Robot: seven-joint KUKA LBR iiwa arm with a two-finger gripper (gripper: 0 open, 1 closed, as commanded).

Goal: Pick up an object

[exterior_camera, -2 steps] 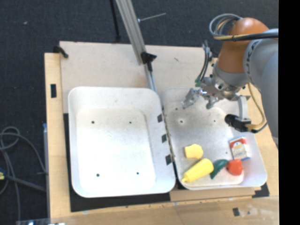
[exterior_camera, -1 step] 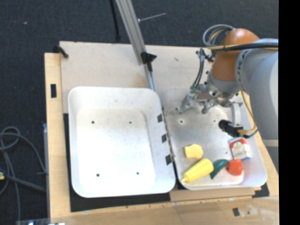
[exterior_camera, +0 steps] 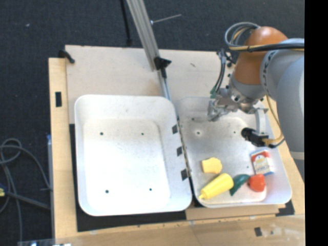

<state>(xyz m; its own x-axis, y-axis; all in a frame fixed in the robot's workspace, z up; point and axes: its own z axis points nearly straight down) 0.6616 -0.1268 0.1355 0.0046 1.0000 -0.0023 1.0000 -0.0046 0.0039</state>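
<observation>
So, progress: nothing lifted yet; your pick is all ahead.
Right shallow white plastic bin [exterior_camera: 205,137]: holds every object, near its front edge.
Two-finger metal gripper [exterior_camera: 214,110]: over the bin's back corner; open or closed, you cannot tell.
Yellow plastic corn cob [exterior_camera: 216,186]: nearest candidate, well apart from the gripper.

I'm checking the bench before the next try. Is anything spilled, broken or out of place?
Nothing stands out. The yellow block, yellow corn, red toy and small carton lie loose in the right bin; the hand hangs above it.
</observation>
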